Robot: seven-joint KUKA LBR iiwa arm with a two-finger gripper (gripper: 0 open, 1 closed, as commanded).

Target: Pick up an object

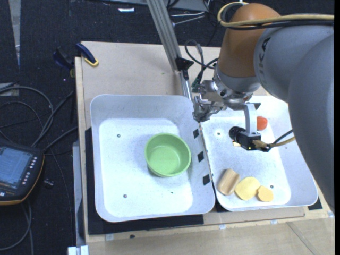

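Observation:
My gripper [201, 112] hangs over the back left corner of the right bin [297, 195], close to the wall shared with the left bin. Nothing can be seen held in it. A green bowl [168, 154] stands upright in the middle of the left bin [114, 195]. At the front of the right bin lie a tan block [228, 181], a round yellow piece [247, 188] and a smaller orange-yellow piece [265, 194], close together. A small red-orange object [262, 123] sits further back in the right bin, partly hidden by the wrist.
The grey arm covers the right bin's back right part. A slanted metal pole [164, 31] rises behind the bins. A blue and yellow clamp [85, 54] sits on the bench's back left corner. A handheld pendant [16, 174] lies off the bench at left.

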